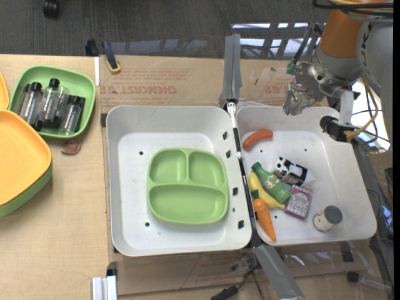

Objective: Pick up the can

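The can (327, 218) is a small beige cylinder with a grey end, lying on its side in the front right corner of the right bin (350, 167). My gripper (294, 106) hangs over the back edge of that bin, near its left rear corner, far from the can and higher up. Nothing shows in its grasp.
In the right bin lie an orange sausage (257, 138), a banana (265, 194), a green bottle (272, 181), a carrot (265, 220), a black-and-white item (292, 169) and a pink packet (299, 201). The left bin (125, 167) holds a green divided plate (187, 186). A green tray of bottles (53, 102) and orange plates (22, 161) sit far left.
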Motion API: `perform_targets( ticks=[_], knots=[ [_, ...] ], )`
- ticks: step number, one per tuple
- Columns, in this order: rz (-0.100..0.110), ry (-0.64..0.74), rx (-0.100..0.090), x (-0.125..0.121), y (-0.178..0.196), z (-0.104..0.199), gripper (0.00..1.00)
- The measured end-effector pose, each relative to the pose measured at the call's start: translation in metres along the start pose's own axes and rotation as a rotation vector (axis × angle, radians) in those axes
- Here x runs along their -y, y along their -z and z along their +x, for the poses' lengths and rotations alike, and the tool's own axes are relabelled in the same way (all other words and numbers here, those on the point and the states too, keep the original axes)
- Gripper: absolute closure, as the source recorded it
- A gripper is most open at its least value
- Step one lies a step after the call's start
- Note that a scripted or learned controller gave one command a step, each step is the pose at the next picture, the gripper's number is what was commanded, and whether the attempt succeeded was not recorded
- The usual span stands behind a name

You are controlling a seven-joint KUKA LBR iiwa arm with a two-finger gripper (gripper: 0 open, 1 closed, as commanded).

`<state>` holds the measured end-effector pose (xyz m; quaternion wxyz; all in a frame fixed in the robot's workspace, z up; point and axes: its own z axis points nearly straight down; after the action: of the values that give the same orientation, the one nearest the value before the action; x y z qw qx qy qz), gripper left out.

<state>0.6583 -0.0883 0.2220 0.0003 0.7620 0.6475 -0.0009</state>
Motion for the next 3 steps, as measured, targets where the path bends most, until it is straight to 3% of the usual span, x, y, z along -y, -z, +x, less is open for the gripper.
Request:
perform_targets(
  ticks=[1, 2, 3],
  knots=[
    [0.003, -0.047, 0.0, 0.008, -0.011, 0.052, 1.0],
    [0.002, -0.048, 0.0, 0.025, 0.012, 0.032, 1.0],
    [0.001, -0.089, 0.0, 0.007, -0.014, 0.045, 1.0]
  ],
)
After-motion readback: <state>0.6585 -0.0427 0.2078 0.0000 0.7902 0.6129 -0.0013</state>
